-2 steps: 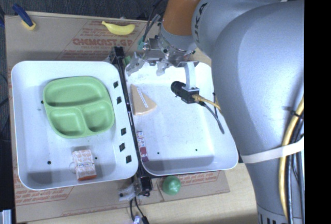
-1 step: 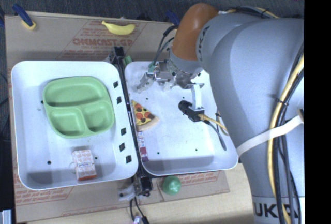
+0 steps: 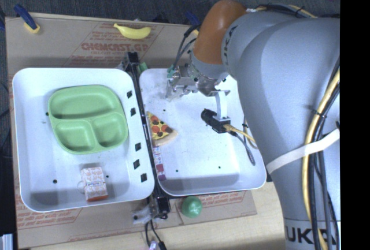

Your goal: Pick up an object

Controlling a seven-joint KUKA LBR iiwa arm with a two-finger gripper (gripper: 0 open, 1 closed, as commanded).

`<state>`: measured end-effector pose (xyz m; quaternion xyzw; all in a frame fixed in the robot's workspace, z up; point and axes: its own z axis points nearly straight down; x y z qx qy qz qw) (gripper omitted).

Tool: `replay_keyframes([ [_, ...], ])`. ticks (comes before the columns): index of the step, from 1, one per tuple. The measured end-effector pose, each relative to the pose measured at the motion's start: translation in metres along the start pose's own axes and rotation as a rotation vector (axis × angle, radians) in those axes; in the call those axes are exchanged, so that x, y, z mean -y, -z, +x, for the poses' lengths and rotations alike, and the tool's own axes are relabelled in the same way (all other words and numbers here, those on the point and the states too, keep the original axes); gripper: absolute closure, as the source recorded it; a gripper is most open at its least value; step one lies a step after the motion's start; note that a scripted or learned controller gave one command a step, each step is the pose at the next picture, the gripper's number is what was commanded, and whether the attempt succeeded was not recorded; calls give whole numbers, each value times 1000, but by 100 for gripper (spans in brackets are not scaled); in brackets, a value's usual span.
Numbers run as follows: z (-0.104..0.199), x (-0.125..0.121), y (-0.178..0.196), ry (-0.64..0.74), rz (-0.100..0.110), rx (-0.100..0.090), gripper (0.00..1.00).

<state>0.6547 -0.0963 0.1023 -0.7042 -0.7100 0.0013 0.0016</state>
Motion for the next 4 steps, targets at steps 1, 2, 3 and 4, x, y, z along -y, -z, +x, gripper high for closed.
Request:
replay_keyframes([
  [1, 75, -3, 92, -1, -6, -2, 100],
  [2, 74, -2, 90, -2, -2, -1, 0],
  [3, 74, -2, 90, -2, -2, -1, 0],
  [4, 74, -2, 90, -3, -2, -1, 0],
])
